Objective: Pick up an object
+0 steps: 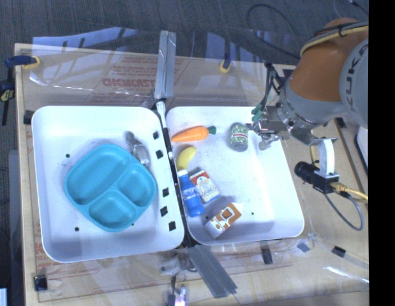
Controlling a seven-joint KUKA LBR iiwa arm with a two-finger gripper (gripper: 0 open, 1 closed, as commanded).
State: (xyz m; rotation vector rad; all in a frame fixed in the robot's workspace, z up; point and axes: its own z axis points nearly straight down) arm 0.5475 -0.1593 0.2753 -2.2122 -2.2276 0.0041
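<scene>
My gripper (266,132) hangs over the far right edge of the right bin (280,190). Just to its left a small grey-green can (238,136) lies on the bin floor, close to the gripper. An orange carrot (191,133) lies at the bin's far left, with a yellow lemon (186,155) below it. Nearer the front are a blue bottle (190,195), a red-and-white carton (205,187) and a brown-and-white box (223,218).
The left bin (50,228) holds a blue divided plate (111,187) and a small grey metal piece (138,148) by its far right corner. A black-clipped divider (166,177) separates the bins. The orange-banded arm (325,75) reaches in from the right.
</scene>
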